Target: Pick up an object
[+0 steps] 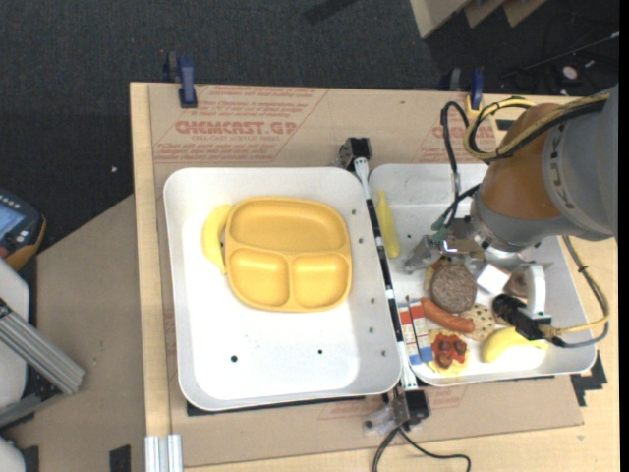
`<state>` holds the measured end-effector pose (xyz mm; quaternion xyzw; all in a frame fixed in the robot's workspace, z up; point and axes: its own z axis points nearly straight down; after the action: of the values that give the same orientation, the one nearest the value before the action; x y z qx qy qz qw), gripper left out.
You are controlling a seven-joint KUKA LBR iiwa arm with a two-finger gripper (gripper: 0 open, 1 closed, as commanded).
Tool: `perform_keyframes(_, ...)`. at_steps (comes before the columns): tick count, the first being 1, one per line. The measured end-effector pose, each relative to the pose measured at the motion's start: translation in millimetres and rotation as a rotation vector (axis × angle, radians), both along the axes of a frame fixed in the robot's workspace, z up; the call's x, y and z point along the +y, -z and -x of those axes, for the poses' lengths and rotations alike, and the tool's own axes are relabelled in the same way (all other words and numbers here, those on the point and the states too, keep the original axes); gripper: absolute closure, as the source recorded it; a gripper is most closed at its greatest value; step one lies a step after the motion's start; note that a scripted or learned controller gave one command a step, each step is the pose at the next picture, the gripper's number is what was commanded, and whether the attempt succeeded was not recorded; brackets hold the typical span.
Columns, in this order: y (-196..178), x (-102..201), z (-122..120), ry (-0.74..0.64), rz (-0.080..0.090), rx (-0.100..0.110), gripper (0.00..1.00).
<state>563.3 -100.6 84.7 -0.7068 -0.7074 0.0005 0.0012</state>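
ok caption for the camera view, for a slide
Arm reaching into right bin of toy food; yellow tray in left bin.

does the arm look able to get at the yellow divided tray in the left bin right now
Probably yes. The yellow divided tray lies uncovered in the left bin, nothing on it. The arm hangs over the right bin, so it would need to swing across the divider.

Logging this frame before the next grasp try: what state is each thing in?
Yellow three-compartment plastic tray: upright in left white bin, nothing in it.
Yellow round plate: partly under the tray.
Brown round patty: flat in right white bin, beside the arm.
Red sausage: lying flat.
Yellow banana: lying flat.
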Motion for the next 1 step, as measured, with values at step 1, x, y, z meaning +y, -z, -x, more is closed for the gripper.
perform_keyframes(1, 0.2, -12.1, -15.8, 0.001, 0.002, -0.005, 0.00)
